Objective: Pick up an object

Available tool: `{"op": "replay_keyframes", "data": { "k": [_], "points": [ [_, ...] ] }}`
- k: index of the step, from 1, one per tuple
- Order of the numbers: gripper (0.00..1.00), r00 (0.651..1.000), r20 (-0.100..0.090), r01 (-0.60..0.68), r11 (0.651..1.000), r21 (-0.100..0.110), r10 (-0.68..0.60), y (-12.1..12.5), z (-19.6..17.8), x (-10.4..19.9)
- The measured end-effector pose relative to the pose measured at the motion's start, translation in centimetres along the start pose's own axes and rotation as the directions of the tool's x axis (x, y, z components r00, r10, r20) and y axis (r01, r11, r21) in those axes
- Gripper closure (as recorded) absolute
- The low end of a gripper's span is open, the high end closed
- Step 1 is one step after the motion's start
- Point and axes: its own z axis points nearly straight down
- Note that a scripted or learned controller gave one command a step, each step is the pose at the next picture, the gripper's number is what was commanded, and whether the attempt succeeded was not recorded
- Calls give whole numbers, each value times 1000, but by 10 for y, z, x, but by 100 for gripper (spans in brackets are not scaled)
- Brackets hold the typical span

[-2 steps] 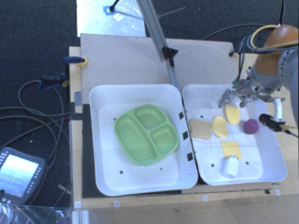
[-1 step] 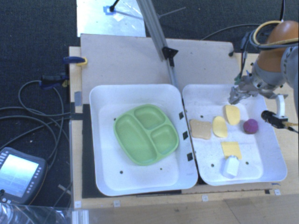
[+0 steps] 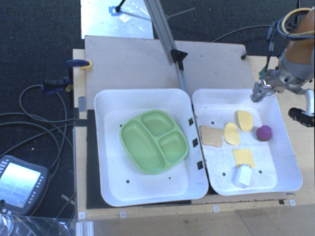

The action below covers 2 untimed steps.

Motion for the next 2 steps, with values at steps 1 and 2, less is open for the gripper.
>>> {"op": "replay_keyframes", "data": {
  "k": [1, 2],
  "points": [
    [100, 1000, 0, 4, 1000, -1, -4, 2, -56, 0],
    [100, 1000, -3, 8, 1000, 6, -8, -12, -55, 41]
  ]
}}
